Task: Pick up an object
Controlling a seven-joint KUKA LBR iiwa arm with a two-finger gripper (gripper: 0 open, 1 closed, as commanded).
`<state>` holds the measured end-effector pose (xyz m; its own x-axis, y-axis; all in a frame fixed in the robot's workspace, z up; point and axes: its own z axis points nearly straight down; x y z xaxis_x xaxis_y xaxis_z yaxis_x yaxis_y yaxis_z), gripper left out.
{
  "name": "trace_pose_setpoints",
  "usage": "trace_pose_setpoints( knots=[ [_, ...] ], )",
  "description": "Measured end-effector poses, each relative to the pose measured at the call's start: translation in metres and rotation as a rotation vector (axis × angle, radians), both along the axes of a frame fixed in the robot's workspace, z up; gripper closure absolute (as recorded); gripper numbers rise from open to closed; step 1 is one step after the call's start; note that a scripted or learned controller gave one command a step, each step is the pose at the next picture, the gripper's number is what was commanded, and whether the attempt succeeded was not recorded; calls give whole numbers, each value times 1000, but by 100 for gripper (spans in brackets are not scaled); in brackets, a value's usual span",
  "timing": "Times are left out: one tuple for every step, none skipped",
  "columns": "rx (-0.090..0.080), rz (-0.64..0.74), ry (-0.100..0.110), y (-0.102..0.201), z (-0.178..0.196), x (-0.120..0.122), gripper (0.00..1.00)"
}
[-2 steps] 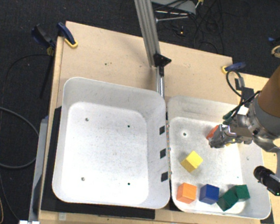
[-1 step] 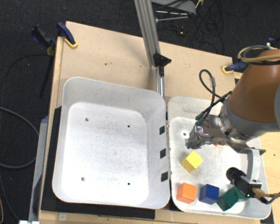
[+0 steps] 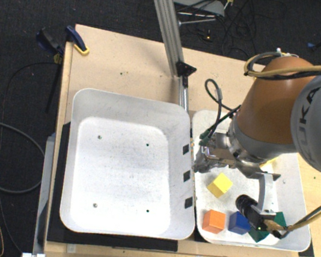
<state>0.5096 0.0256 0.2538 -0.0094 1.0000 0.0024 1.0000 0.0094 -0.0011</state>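
Your gripper [image 3: 209,158] hangs just up-left of the yellow block [image 3: 220,185], and you cannot tell whether it is open. Descending here, it may clip the right bin [image 3: 198,191] wall beside that block and miss.

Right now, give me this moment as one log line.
arm above right bin | yellow block, orange block, blue block, green block lying there

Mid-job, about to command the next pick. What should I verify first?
1. Targets in the right bin: yellow block, orange block, blue block and green block are present: ok.
2. Yellow block apart from the others: ok.
3. End effector over the right bin, near the yellow block: ok.
4. Green block free to grasp: not ok, crowded beside the blue block and partly hidden.
5. Anything already held: cannot tell.
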Motion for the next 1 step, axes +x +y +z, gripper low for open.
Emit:
trace_pose_setpoints(
  knots=[
    [-1,0,0,53,1,-9,100]
  ],
)
